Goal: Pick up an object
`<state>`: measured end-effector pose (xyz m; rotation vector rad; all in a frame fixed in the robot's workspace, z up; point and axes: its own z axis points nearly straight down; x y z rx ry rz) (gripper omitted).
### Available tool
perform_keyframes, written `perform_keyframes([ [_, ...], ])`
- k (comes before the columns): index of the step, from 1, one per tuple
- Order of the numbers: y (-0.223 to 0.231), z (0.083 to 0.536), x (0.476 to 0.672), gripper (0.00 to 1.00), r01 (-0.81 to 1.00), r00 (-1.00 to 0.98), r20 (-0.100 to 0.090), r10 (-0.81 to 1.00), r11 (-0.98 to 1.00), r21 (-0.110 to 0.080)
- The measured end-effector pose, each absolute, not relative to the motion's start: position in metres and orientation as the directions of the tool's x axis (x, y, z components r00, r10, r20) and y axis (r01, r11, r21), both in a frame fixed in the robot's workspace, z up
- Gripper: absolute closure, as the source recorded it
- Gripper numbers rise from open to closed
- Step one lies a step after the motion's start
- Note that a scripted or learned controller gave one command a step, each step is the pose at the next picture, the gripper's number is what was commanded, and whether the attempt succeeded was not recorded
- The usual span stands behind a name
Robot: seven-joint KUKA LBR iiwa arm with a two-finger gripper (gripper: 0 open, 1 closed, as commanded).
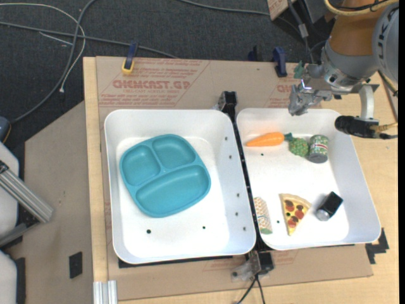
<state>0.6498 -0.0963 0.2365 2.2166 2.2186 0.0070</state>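
Arm parked over the back edge of the right bin, nothing grabbed.

The gripper (pixel 299 104) hangs above the far rim of the right bin (pixel 361 189); can't tell how far apart it's set, and nothing's in it. Below it lie a carrot (pixel 265 140), a broccoli piece (pixel 297 146), a small can (pixel 318 149), a pizza slice (pixel 293 211), a black block (pixel 328 206) and a wrapped bar (pixel 262 214). The left bin (pixel 120 138) has a blue divided plate (pixel 166 175).

Fixed overhead camera — slanted, seemingly mid-range — over both bins (pixel 235 170).
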Motion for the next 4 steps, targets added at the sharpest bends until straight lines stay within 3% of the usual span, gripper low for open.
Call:
perform_keyframes([
  [1,-0.096,0.257,0.651,1.00,1.000,-0.001,0.000,1.000,0.001,0.004],
  [4,0.063,0.256,0.594,1.00,1.000,-0.006,0.003,1.000,0.006,-0.004],
])
